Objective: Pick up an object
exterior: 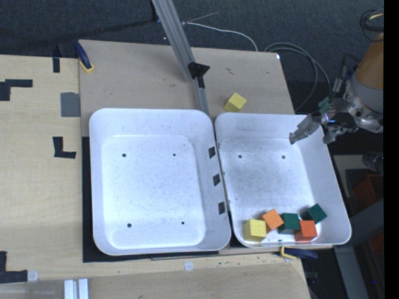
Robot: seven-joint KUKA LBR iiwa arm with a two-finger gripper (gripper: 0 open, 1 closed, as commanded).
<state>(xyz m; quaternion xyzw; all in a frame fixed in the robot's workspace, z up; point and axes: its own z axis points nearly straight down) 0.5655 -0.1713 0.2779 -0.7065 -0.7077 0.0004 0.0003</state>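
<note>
The pick looks barely begun: the two-finger gripper [303, 131] hangs over the far right edge of the right-hand shallow white plastic bin [262, 173], and whether it is spread or closed cannot be told, though nothing shows in its grasp. The candidates lie clustered in that bin's near right corner, well apart from the gripper: a yellow cube [255, 229], an orange cube [272, 219], a dark green block [290, 222], a red-orange cube [307, 230] and a second dark green block [317, 213]. Another small yellow cube [235, 102] sits on the bench just beyond the bin's far rim; reaching, closing and lifting all remain.
</note>
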